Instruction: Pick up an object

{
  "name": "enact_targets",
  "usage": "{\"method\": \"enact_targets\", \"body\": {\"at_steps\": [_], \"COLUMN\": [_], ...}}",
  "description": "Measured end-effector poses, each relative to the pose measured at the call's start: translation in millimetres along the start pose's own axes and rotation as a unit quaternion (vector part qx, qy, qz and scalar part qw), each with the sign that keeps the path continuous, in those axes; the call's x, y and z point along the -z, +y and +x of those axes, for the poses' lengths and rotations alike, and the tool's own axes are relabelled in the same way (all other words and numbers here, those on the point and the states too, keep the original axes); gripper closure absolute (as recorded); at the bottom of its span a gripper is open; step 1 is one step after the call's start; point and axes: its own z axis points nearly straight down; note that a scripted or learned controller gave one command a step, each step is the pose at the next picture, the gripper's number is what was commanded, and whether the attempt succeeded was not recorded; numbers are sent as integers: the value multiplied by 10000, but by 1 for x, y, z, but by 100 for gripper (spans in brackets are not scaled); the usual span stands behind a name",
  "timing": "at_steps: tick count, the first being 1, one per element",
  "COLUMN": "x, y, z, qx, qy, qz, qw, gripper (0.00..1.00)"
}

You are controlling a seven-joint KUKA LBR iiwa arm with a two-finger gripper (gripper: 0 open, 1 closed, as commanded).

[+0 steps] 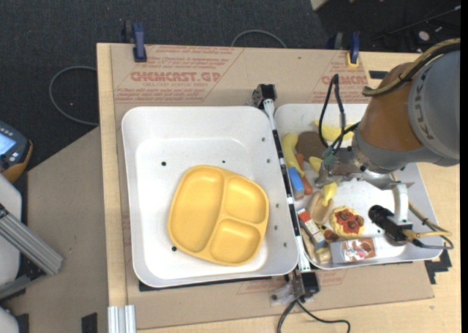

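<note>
Over the right bin (369, 194), close to its left wall, your end effector (327, 170) is hanging low among the clutter. The wrist is blocking the view from above, so you cannot tell whether it is open or closed, or whether anything is sitting in it. The pickable things are lying packed together just beside it: a blue piece (295, 180), a brown block (311, 145), a yellow piece (327, 192), and nearer the front a toy pizza slice (346, 220) and a red-and-white packet (356, 249). That crowding is working against you. A closing grasp is likely catching two neighbours at once, or pinching only an edge, and either would probably slip free as you are lifting. Pieces lying against the wall are leaving little room on one side, so you are risking a push into the wall instead of a grip. The flat pizza slice and packet are offering almost nothing to squeeze. The yellow divided plate (218, 213) in the left bin (139, 134) is looking too broad to grasp.
</note>
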Motion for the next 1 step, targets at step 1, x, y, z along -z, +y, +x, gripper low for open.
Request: {"method": "enact_targets", "body": {"at_steps": [1], "x": [94], "y": [10], "z": [89], "qx": [75], "qy": [49], "qz": [-1], "qw": [10000], "gripper": [100]}}
